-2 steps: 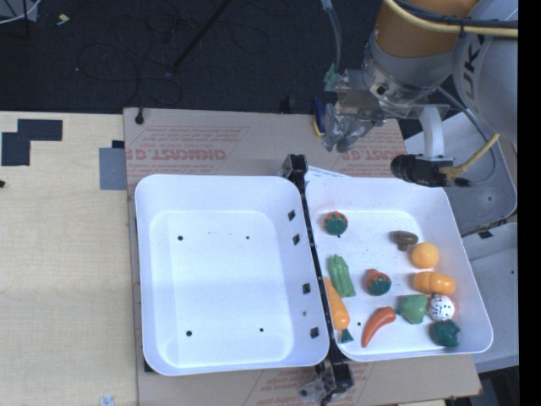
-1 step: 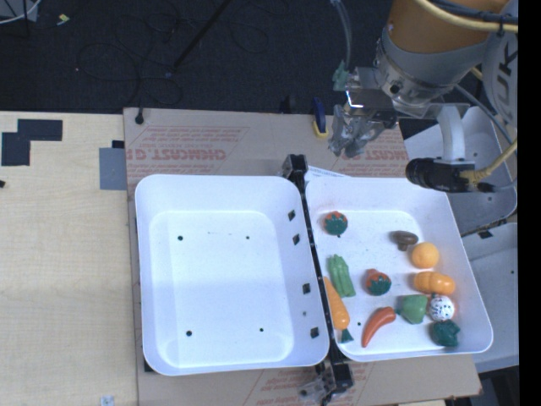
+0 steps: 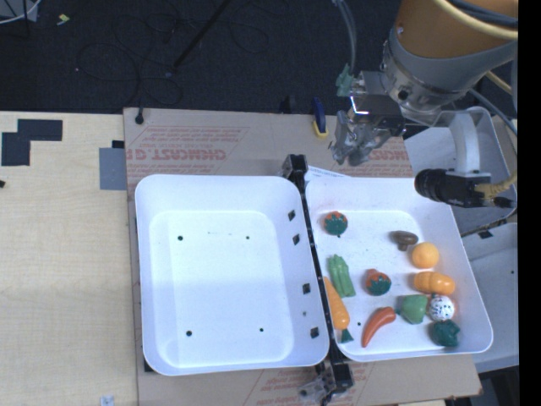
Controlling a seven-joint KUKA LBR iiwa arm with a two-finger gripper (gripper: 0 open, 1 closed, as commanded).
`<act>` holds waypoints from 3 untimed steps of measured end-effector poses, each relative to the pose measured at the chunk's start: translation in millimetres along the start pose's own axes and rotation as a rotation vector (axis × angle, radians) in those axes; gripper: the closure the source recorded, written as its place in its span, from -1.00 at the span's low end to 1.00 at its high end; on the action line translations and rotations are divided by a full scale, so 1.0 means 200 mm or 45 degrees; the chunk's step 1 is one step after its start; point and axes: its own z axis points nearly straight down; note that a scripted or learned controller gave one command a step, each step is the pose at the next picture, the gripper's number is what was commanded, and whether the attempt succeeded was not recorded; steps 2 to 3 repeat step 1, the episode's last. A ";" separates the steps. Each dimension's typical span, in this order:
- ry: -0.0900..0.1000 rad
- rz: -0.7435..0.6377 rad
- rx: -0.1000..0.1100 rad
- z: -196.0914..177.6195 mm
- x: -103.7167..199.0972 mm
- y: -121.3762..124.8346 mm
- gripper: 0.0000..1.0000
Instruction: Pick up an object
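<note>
**Two white bins on a bench, toy food in the right one, arm raised above**

We look down at a slant on a pale wooden bench [image 3: 59,252]. A brown cardboard sheet [image 3: 211,146] with reversed red lettering lies on it, under two shallow white bins set side by side. Behind the bench the floor is dark, with loose cables trailing across it.

The left bin [image 3: 218,282] shows its bare white floor with a few small dark holes. The right bin [image 3: 385,201] holds small toy foods: a red and teal piece [image 3: 336,223] near the back, a brown piece [image 3: 405,239], an orange ball [image 3: 425,255], a green pod [image 3: 340,275], another red and teal piece [image 3: 377,282], an orange piece [image 3: 338,309] against the dividing wall, a red chilli [image 3: 377,325], a green piece [image 3: 412,309], a white speckled ball [image 3: 440,309] and a dark green piece [image 3: 445,334].

The gripper [image 3: 353,146] hangs above the far edge of the right bin, apart from every toy. We see nothing held in it, and we cannot tell how far it is open.
</note>
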 end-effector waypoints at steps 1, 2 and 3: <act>-0.002 0.006 0.010 0.15 -0.15 -0.20 1.00; -0.002 0.006 0.010 0.15 -0.15 -0.20 1.00; -0.002 0.006 0.010 0.15 -0.15 -0.20 1.00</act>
